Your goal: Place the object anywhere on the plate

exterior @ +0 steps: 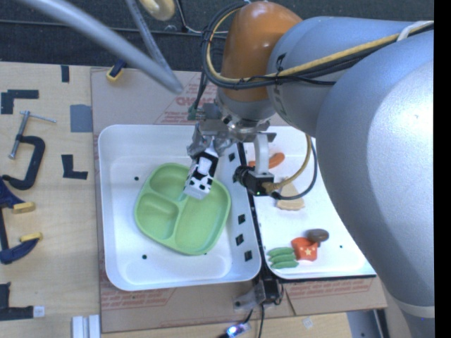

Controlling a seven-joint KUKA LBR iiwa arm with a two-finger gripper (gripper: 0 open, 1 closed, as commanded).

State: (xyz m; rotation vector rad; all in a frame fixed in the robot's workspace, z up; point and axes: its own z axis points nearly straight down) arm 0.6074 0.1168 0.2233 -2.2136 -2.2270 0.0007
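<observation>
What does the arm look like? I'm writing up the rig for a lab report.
The arm is bulky, rounded and grey, with a glossy orange band above the wrist. Yellow and black cables loop along it. The gripper is grey metal, and one finger carries a white pad with black markings.

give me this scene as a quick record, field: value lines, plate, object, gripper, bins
plate: green divided plate, lying in the left bin
object: white carton with black patches, tilted over the plate's upper right edge
gripper: gripper right above the carton; grip unclear
right bin: right bin holds small food items, among them a green pod, a red piece and an orange piece
arm: reaches in from the right
</observation>
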